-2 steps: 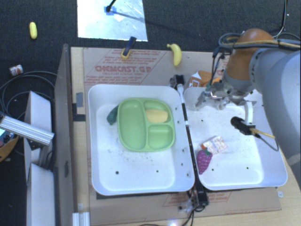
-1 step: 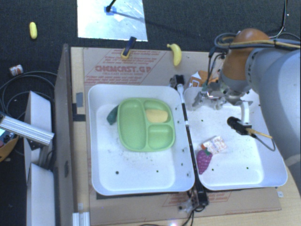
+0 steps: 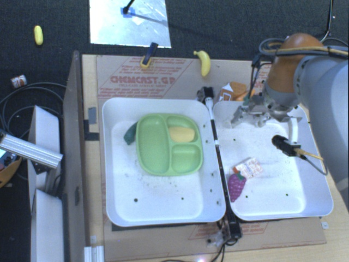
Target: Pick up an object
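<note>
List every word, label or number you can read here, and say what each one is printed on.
"CHEMCAST GP": red print on the brown board under the two white bins.
Fainter red print at the board's front edge: too blurred to read.
Small packet in the right bin: markings too small to read.
Orange and white carton behind that bin: nothing legible.

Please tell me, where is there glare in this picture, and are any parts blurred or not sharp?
In the camera view, glare washes out the shiny sheet above the bench; the white bins look bright yet keep detail; the arm at right is soft and slightly blurred; the green tray is fairly sharp.
</note>
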